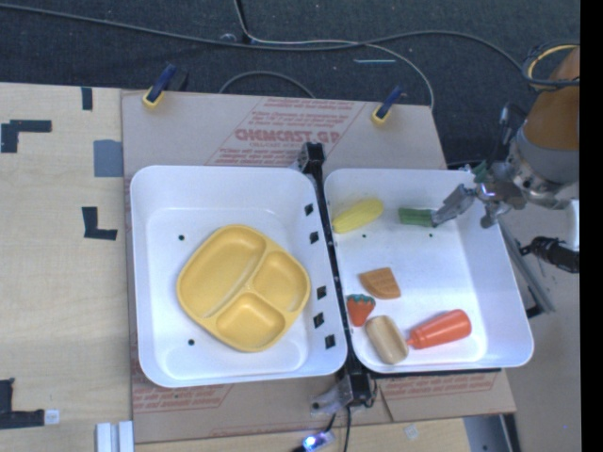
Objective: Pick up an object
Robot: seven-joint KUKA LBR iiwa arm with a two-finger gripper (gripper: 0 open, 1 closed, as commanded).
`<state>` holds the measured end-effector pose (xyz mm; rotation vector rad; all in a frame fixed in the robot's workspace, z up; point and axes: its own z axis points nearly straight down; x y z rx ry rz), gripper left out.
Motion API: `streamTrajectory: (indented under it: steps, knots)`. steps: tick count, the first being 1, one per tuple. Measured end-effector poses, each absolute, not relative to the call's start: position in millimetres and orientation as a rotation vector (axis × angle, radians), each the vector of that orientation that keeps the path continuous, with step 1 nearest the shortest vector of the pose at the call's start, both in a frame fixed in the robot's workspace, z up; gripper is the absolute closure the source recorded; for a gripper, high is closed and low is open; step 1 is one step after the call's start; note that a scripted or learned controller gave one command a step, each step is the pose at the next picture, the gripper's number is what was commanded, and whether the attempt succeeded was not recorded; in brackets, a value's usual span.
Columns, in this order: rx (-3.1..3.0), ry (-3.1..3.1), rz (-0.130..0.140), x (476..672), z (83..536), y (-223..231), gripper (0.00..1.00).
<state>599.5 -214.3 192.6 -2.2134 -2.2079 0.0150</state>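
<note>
The right bin (490, 281) holds a yellow corn cob (357, 216), a small green piece (413, 217), an orange wedge (380, 282), a strawberry (360, 308), a tan bread roll (385, 338) and an orange carrot (439, 329). My gripper (464, 218) hangs over the bin's far right corner, open, its fingers spread apart. The left fingertip (441, 217) sits right beside the green piece's right end. Nothing is between the fingers.
The left bin (155, 281) carries a yellow divided plate (243, 286). Both bins rest on a cardboard sheet (283, 130) held by yellow clamps (158, 87). Cables run across the dark floor behind. The arm's orange band (556, 111) is at the right edge.
</note>
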Motion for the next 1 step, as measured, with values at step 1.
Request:
streamTrajectory:
  steps: [1]
  knots:
    - [-2.216,-2.22,0.006,602.4,200.2,-213.6,0.0]
